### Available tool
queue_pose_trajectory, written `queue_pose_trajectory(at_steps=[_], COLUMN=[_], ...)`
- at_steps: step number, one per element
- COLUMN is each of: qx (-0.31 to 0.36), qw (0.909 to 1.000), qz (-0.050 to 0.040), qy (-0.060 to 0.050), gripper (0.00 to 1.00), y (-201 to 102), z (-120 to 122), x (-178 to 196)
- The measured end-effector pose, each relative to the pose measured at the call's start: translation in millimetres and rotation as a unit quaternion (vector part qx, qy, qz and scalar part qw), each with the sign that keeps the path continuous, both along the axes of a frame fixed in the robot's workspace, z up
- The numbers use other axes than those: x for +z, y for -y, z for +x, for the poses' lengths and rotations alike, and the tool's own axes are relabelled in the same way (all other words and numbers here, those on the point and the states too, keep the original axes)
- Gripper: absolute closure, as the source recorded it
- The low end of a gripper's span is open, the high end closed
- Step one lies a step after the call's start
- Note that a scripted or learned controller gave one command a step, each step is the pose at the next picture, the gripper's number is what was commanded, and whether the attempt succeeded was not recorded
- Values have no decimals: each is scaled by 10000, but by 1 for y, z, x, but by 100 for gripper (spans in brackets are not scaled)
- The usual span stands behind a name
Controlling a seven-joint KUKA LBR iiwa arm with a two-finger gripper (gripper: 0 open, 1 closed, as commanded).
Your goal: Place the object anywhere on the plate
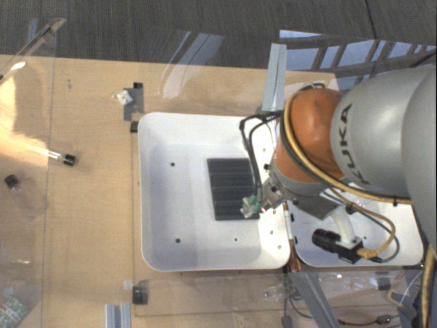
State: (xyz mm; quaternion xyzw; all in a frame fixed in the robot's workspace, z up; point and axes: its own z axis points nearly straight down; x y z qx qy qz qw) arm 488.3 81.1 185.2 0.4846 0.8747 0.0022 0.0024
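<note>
Far left, bare wooden bench [82, 238]. A small dark knob [10, 181] sits near the edge. Right of it lies a thin clear rod with a black tip [62, 158]. A glossy clear sheet covers this part of the bench and throws bright reflections.

Further right, a black bracket [135, 105] stands at the upper left corner of the left bin [153, 203]. A second black clip [139, 294] sits below the bin's lower left corner.

Left bin: white, shallow, rounded corners. A dark ribbed plate [229, 183] lies flat right of centre on the bin floor, slightly skewed.

A small greenish object [248, 207] is at the plate's lower right corner, over or on its edge. Too small and too shadowed to say which, or whether it touches the plate.

The gripper [259, 203] is right against the object, low over the bin's right side. Cannot tell how far the jaws are open, nor whether they have the object; the wrist hides them.

The arm [382, 135] comes in from the right, large and grey. Its orange band [307, 139] is above the bin's right rim. Black cables loop round the wrist.

Right bin [410, 251]: mostly under the arm. A black plug [334, 243] on a yellow cable [382, 241] hangs over its visible strip.
</note>
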Motion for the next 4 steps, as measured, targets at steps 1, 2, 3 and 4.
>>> queue_pose_trajectory(at_steps=[1,2,3,4], qx=[-912,-441,-212,481], qw=[9958,9990,9998,9988], qz=[4,0,3,0], qy=[-17,-7,-15,-4], gripper=[100,100,100,100], y=[-65,-52,-94,-147], z=[-1,71,16,73], x=[-6,8,-19,-8])
